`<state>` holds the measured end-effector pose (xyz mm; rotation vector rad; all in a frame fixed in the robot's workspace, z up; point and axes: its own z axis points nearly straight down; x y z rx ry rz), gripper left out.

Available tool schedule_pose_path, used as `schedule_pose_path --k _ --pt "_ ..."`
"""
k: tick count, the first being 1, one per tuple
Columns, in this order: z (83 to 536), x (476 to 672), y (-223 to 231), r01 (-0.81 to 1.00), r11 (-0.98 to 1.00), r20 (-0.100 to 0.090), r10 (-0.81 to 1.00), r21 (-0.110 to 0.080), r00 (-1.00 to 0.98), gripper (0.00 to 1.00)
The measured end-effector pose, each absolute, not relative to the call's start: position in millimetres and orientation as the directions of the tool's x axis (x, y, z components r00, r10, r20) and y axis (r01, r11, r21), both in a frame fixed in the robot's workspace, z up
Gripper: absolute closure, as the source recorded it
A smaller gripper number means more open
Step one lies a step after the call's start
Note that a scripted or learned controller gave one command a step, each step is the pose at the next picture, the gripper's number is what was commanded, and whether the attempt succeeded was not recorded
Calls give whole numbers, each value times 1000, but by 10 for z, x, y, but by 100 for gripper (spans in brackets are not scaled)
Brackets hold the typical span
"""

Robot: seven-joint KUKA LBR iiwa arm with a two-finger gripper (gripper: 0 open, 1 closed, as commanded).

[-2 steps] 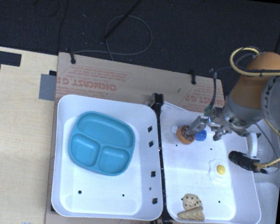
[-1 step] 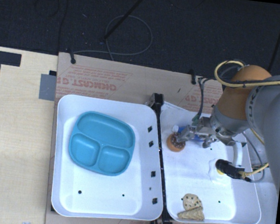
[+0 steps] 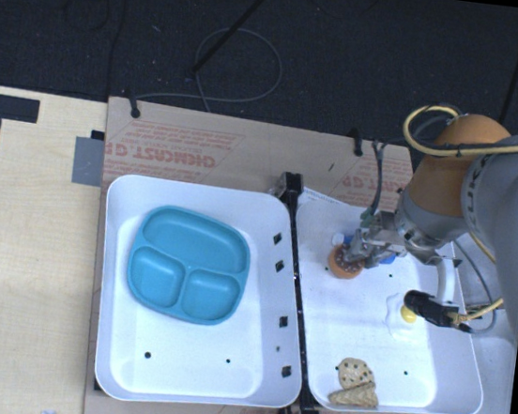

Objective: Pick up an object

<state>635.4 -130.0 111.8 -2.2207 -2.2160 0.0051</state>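
Observation:
In the right bin [image 3: 381,359], my gripper [image 3: 361,250] is reaching down at the far left part, right over a small round orange-brown object [image 3: 345,265] with a dark centre. The fingers touch or nearly touch its top; whether they hold it I cannot tell. A small yellow piece [image 3: 408,315] lies right of it beside a black part of the arm. Near the front of the same bin lie a speckled cookie [image 3: 354,369] and a tan cracker-like piece [image 3: 355,394].
The left bin [image 3: 126,354] holds a blue three-compartment plate [image 3: 190,264]. A black divider [image 3: 291,291] runs between the bins. The arm's grey body and orange band [image 3: 458,171] hang over the right bin's far right corner, with cables looping near it.

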Motion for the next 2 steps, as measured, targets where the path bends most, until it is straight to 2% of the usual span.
schedule_pose_path --k 1,2 --pt "1640 6427 -1231 1000 1 0 1000 3 -1 100" --pt "2072 6409 -1275 1000 -1 0 1000 2 1 100"
